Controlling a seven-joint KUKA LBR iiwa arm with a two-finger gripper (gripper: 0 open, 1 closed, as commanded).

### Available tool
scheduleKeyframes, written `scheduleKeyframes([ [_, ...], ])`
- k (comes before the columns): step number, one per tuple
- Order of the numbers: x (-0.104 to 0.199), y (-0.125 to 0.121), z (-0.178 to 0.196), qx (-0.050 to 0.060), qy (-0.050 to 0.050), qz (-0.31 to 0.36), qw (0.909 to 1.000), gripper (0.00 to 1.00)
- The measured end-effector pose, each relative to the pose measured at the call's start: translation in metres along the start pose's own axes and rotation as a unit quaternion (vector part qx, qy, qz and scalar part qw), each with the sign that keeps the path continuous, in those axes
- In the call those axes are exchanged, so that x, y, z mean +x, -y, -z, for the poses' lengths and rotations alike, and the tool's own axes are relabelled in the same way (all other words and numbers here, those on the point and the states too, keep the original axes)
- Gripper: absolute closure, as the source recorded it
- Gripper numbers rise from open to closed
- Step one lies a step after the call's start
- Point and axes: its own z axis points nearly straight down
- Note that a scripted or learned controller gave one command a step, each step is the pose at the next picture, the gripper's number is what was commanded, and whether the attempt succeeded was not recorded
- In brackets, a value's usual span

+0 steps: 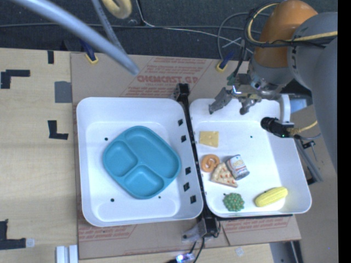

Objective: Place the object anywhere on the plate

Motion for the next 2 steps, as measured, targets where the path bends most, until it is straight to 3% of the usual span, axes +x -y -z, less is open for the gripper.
scheduleKeyframes([
  [2, -0.002, -0.003, -0.117, 0.001, 0.0, 0.0, 1.0, 0.0],
])
